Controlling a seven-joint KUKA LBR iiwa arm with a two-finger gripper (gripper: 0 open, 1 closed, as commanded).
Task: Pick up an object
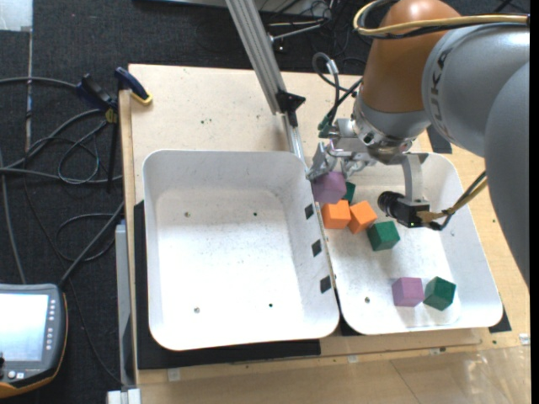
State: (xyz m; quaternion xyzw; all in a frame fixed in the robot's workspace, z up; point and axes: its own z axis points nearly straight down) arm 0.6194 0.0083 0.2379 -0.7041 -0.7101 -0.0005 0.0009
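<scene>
A light wooden surface (210, 99) is standing on a dark carpet floor (67, 23), and black cables (59, 154) are lying on the floor at the left. A handheld control screen (25, 335) is showing in the lower left corner. Two shallow white bins are sitting side by side on the surface: the left bin (227, 242) and the right bin (421, 310).

The grey arm (480, 74) with its orange band (404, 49) is reaching in from the right and is hanging over the upper left corner of the right bin. The claw (330, 168) is pointing down just above a purple cube (328, 187), which is sitting close to the wall between the two bins. I cannot tell if the claw is wide or narrow, or if it is gripping the cube.

Just below the purple cube, two orange cubes (349, 215) are lying and touching each other. A green cube (383, 235) is resting just beside them on the right. Near the lower right corner of this bin, a second purple cube (408, 291) and a dark green cube (440, 293) are sitting next to each other.
</scene>
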